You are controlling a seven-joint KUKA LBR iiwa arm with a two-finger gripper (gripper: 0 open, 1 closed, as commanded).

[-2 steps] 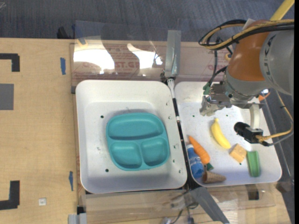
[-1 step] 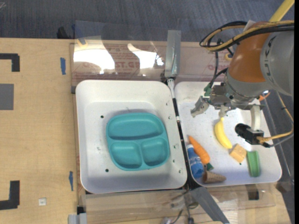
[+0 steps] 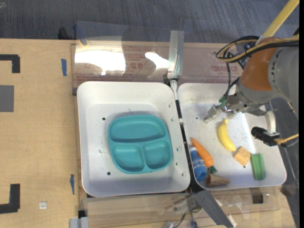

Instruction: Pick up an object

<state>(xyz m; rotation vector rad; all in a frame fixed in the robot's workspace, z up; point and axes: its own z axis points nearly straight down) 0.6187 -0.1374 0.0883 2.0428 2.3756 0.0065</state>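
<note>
Gripper point(image 3: 214, 112) fingers spread, empty, right of centre. Lower onto the banana point(image 3: 226, 137) just below, straddling its width.

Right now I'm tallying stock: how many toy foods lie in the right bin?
5, perhaps more under the arm: banana mid-bin, carrot at the left wall, cone at the front edge, cheese and cucumber front right.

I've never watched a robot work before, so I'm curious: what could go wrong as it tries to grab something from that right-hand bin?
The gripper hangs over bare white floor of the right bin, just beside the yellow banana; closing there would likely catch nothing. The banana's curved, smooth shape could slip out of a pinch. The orange carrot, blue bottle and brown cone lie crowded together, so a grab there might nudge neighbours instead.
</note>
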